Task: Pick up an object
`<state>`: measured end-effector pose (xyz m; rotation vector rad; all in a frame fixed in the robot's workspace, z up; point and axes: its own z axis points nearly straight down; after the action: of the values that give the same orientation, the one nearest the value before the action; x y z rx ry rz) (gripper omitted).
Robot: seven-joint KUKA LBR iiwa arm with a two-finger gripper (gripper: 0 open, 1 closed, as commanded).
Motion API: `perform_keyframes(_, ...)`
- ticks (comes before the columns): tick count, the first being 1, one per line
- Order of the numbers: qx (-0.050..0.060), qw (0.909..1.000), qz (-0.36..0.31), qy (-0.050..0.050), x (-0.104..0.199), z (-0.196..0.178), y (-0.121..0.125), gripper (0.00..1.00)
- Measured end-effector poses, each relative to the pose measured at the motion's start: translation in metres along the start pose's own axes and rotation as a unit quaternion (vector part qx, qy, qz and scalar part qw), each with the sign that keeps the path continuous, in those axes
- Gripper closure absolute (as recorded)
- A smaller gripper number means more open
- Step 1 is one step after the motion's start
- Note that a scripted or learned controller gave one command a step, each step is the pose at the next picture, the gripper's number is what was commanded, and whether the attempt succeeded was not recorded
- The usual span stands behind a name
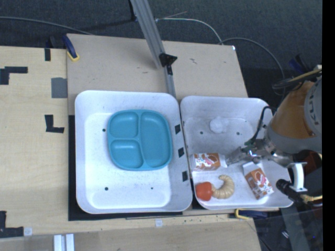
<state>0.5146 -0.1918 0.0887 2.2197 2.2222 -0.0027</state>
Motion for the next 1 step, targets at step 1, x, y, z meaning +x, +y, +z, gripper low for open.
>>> perform_keyframes(1, 0.0, 1.0, 0.0, 0.001, 0.0007, -0.0103, -0.0001, 1.0)
